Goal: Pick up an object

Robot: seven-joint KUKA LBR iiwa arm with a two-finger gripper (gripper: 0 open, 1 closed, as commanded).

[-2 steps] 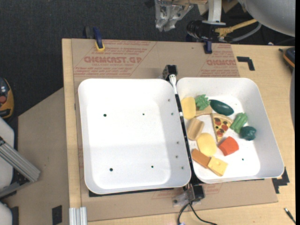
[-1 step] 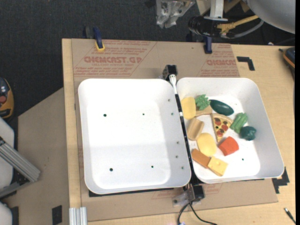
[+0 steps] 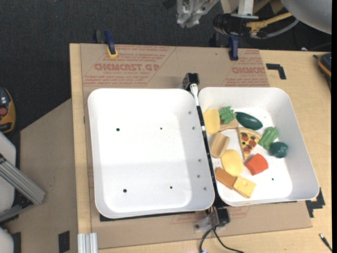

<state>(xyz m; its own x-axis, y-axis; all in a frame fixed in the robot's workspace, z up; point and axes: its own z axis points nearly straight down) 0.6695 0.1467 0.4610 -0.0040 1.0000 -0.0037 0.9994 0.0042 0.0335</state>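
Hovering at the top edge, beyond the tabletop, tool blurred, finger state impossible to tell. Lying well below it in the right bin: toy food including pizza slice, red pepper, cheese wedge. Left bin alongside.

The place looked like a robotics lab or test bench rather than a home. Two shallow white bins sat side by side on a brown board printed with a maker's name, and blue clamps just beyond the bins pinned that board to the bench. Left of the bins lay an aluminium rail, cables trailed from their near edge, and the right bin held toy food.
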